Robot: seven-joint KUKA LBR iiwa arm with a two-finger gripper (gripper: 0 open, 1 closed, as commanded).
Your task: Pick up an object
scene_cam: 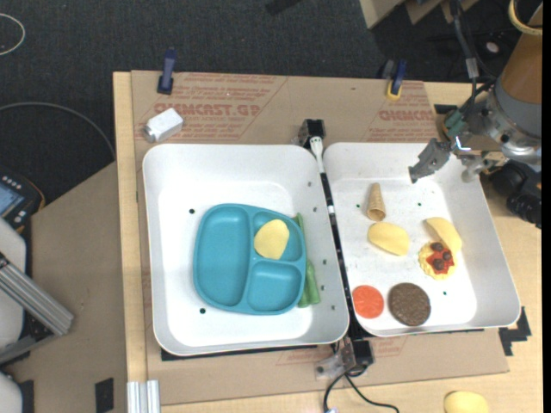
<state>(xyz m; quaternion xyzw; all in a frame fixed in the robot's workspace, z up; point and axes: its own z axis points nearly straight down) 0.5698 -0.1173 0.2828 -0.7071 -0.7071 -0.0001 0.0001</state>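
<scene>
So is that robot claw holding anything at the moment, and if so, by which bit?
No, nothing is held. The gripper hangs over the top of the right bin, apart from the cone and the other toy food.

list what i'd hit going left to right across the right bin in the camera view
orange disc → ice cream cone → yellow potato-like piece → brown round patty → pizza slice. The yellow wedge above the pizza overlaps it in x, so it is left out.
</scene>
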